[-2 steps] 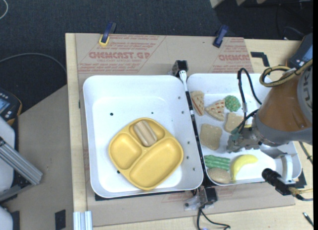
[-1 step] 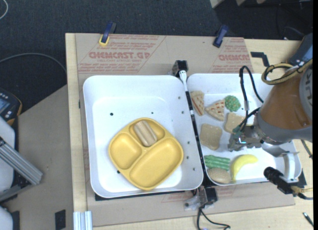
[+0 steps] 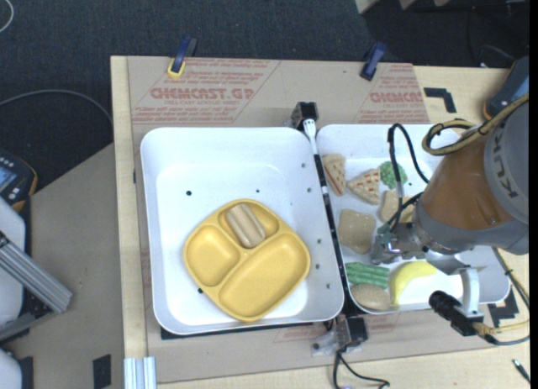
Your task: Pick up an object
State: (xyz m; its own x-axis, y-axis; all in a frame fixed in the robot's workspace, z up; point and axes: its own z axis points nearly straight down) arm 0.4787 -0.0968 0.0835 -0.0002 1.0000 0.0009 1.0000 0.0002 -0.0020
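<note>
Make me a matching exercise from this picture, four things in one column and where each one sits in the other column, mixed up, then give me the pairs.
Things:
1. yellow tray
2. banana
3. hot dog
4. pizza slice

Places:
A. in a small upper compartment of the tray
B. near edge of the right bin, below the gripper
C. in the left bin
D. far part of the right bin

Pairs: 1-C, 2-B, 3-A, 4-D
</note>
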